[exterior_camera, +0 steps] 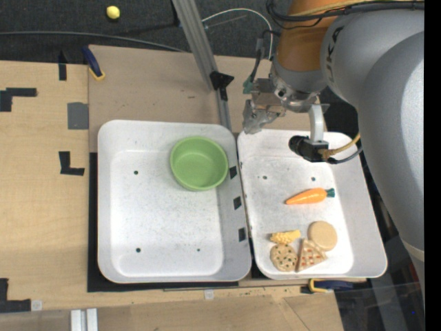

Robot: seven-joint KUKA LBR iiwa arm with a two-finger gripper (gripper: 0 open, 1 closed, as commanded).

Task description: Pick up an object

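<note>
gripper (258, 119) hovering over right bin's (362, 257) far-left corner | finger spread: cannot tell | carrot (307, 196) lying mid-bin

a: lighting's even and bright, diffuse from overhead. left bin (117, 205) floor reads clean white, no blown-out patches.

b: shadows?

a: soft, short ones. green bowl (199, 162) shades its own inside at 12 o'clock. carrot (306, 196) drops a faint one.

b: focus?

a: bins sharp. arm (386, 67) at 2 o'clock is soft, too near the lens. dull sheen on its orange band (310, 26).
</note>
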